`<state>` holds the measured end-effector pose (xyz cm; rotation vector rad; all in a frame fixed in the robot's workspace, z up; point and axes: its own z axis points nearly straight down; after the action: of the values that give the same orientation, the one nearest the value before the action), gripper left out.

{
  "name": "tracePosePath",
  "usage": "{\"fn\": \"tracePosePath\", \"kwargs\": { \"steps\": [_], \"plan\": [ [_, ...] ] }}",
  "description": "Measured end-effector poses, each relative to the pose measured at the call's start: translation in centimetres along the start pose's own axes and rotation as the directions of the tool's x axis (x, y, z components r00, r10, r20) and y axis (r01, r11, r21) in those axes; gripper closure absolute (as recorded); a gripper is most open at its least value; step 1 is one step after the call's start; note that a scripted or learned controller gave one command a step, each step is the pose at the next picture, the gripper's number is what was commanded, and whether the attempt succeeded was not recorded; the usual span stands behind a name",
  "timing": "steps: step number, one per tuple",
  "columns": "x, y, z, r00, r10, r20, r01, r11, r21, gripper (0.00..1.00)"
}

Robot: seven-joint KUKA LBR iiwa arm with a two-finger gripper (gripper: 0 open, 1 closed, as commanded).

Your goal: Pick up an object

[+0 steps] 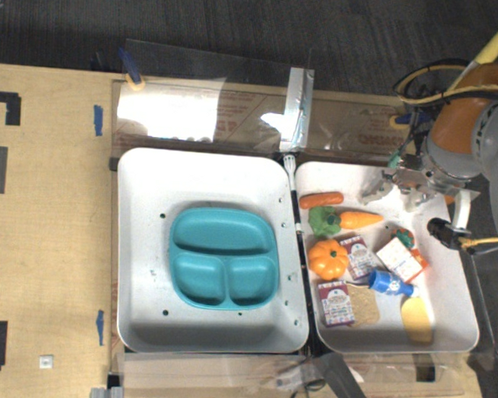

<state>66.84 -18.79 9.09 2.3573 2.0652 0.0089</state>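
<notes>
The left bin (138, 229) holds a teal tray (224, 255) with three parts. The right bin (460, 325) is full of toy food — a round orange pumpkin (328, 258), a carrot (359, 218), a hot dog (321, 199). The gripper (401, 188) hangs over that bin's far edge — I cannot tell if it is open.

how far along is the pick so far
Early: nothing looks picked. The two-finger gripper hovers at the right white bin's far edge. The orange toy pumpkin, orange toy carrot and yellow block lie in it. Descent, grasp and lift remain.
</notes>
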Motion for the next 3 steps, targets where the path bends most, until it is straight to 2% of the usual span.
{"fn": "tracePosePath", "kwargs": {
  "steps": [1,2,3],
  "plan": [
    [0.0,-5.5,0.4,1.0,-0.013,-0.001,0.013,1.0,0.008,0.0],
    [5.4,-5.7,0.3,0.975,-0.222,-0.004,0.222,0.975,0.006,0.0],
    [5.3,-10.7,0.2,0.964,-0.265,-0.003,0.265,0.964,0.004,0.0]
  ]
}}
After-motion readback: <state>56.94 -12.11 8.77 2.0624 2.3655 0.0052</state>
